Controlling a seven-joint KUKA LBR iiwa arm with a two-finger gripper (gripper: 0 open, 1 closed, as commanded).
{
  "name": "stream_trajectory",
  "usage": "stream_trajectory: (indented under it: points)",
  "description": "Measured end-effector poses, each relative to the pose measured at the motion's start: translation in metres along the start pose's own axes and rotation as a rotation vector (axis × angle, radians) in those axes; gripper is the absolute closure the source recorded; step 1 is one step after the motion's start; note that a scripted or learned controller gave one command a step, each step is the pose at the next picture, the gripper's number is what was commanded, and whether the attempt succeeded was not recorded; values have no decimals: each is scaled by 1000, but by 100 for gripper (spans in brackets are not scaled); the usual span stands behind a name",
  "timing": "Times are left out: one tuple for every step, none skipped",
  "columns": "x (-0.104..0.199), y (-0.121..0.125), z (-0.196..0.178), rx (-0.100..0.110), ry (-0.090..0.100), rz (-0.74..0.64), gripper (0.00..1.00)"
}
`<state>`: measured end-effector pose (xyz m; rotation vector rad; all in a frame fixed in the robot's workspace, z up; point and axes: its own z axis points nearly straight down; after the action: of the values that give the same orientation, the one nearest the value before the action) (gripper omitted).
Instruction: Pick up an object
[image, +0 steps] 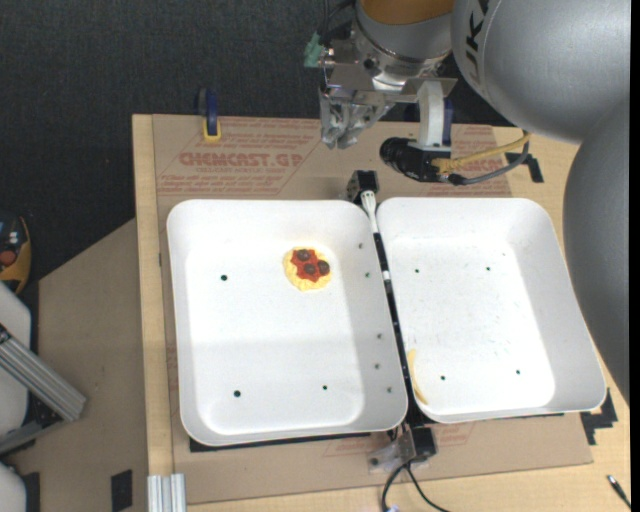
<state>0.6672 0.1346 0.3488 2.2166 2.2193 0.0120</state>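
A small round yellow object (309, 269) with red and dark spots on top lies in the left bin (200, 330), toward its upper middle. My gripper (344, 128) hangs high above the bench, beyond the far edge of the bins and up and to the right of the object. Nothing shows between its fingers. The grey arm with its orange band comes in from the top right and covers the upper right corner.
The right bin (540, 330) has a pale sliver at its near left corner (414, 378). A black divider strip (384, 290) runs between the bins. Cardboard (240, 160) lies under both, with a blue clamp (209, 112) at the far left and cables (450, 165) at the far right.
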Motion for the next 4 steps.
stream_trajectory:
  points:
    - [62, -20, 109, 21, -2, -4, 100]
    - [66, -10, 32, 1, 1, 0, 100]
    - [90, -2, 95, 13, -3, -1, 100]
    - [90, 0, 12, -1, 1, 0, 100]
